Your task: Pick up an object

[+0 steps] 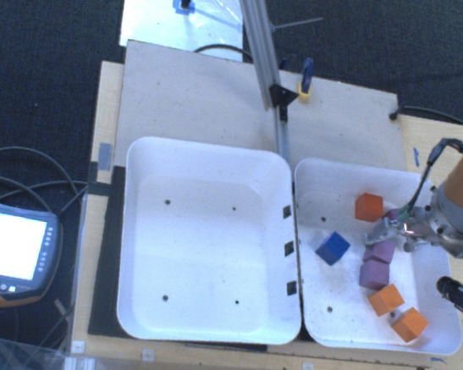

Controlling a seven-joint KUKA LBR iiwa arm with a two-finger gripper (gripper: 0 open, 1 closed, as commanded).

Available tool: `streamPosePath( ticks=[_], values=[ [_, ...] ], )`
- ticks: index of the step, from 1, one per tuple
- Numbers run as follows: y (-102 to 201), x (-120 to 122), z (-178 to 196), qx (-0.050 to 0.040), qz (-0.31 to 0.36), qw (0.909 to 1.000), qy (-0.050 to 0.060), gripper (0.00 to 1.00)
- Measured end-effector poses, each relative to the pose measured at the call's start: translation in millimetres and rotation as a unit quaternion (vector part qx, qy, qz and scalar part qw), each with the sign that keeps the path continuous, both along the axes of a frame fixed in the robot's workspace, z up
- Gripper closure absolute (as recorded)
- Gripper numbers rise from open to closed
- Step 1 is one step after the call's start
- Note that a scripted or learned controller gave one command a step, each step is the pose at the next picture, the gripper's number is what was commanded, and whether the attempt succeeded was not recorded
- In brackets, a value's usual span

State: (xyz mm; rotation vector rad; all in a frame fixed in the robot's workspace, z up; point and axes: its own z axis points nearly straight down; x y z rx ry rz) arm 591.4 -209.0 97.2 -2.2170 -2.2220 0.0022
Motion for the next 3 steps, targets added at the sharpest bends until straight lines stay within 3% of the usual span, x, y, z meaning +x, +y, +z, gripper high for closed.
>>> streamPosePath(
  ticks=[1, 2, 3],
  values=[
    [0.4, 2.1, -5.0, -0.0007, 0.0, 1.0, -0.004, 0.0],
    [-0.1, 3.2, 6.8, -0.0013, 0.001, 1.0, -0.005, 1.0],
    [8.5, 6.7, 55.9, -0.0014, 0.002, 1.0, -0.005, 1.0]
  ],
)
